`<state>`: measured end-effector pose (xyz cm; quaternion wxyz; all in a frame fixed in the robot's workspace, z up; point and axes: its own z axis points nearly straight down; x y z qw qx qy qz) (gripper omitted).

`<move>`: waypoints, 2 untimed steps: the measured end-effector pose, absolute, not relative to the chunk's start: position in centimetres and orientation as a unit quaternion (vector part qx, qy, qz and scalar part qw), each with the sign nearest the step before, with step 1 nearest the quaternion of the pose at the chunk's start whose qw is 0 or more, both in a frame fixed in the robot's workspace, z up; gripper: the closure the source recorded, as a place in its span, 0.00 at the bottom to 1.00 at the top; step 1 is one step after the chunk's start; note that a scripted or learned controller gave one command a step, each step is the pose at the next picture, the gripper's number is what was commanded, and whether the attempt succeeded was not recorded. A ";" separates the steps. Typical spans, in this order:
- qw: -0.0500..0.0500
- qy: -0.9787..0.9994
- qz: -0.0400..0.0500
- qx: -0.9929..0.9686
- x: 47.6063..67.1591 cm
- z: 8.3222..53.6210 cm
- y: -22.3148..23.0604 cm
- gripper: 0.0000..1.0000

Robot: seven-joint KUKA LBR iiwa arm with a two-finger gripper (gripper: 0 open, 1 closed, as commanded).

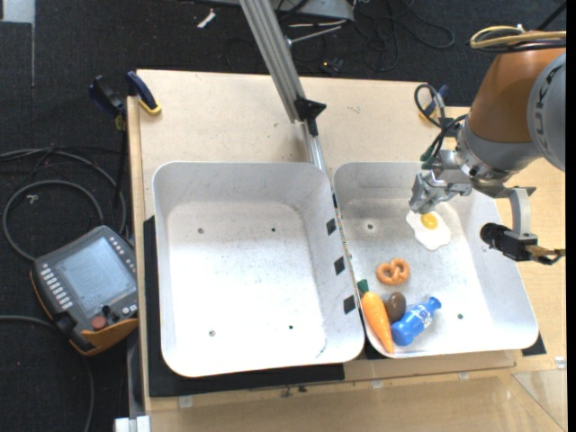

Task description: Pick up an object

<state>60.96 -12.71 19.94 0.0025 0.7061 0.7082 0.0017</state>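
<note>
My gripper hangs low over the right bin, right above a toy fried egg with a yellow yolk; its tips sit at the egg's upper edge. Toward the bin's front lie a brown pretzel, an orange carrot, a dark brown oval piece and a blue plastic bottle. These four lie close together near the front left corner.
The left bin stands beside the right one, with a raised divider edge between them. A slanted metal pole rises from behind the bins. A teach pendant rests on the floor at left.
</note>
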 end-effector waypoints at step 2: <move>0.002 0.708 0.001 0.706 60.9 29.1 -12.5 1.00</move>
